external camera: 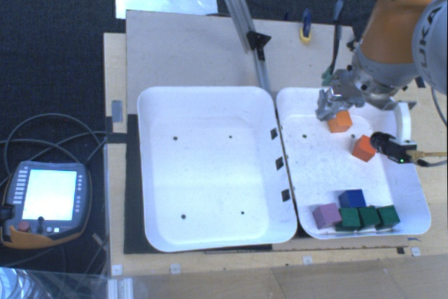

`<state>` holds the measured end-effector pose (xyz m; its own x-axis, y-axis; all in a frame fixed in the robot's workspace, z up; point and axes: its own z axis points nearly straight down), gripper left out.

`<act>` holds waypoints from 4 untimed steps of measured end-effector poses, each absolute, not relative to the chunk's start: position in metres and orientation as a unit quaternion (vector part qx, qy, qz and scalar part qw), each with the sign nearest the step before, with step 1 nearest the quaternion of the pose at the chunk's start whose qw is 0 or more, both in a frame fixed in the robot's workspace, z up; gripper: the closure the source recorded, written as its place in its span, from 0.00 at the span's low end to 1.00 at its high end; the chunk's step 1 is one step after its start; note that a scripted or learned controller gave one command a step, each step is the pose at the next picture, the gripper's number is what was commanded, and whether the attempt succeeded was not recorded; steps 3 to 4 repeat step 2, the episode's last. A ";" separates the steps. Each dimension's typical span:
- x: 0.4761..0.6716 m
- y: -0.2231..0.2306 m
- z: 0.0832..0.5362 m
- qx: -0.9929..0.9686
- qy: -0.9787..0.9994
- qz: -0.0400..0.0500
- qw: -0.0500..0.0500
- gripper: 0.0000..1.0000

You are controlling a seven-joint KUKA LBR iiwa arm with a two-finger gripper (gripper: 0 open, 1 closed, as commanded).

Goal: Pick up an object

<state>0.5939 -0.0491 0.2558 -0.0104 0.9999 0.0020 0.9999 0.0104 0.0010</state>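
Teach pendant (43, 203); blue clamp (306, 25)

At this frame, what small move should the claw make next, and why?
Probably a short straight lift. The claw sits right over an orange block near the back of the right bin. Whether it truly grips the block is unclear; a small rise would show that. A second orange block lies apart, nearer the front.

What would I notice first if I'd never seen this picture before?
Probably the big grey and orange arm reaching in from the right, its pincer right at an orange block in the right bin. A second orange block lies nearby, and a bunch of purple, blue and green blocks sits in that bin's near corner.
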 end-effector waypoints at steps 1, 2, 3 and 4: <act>0.603 0.002 0.256 -0.703 -0.711 -0.002 0.000 1.00; 0.623 0.059 0.244 -0.703 -0.711 -0.002 0.000 1.00; 0.623 0.059 0.244 -0.703 -0.711 -0.002 0.000 1.00; 0.623 0.059 0.244 -0.703 -0.711 -0.002 0.000 1.00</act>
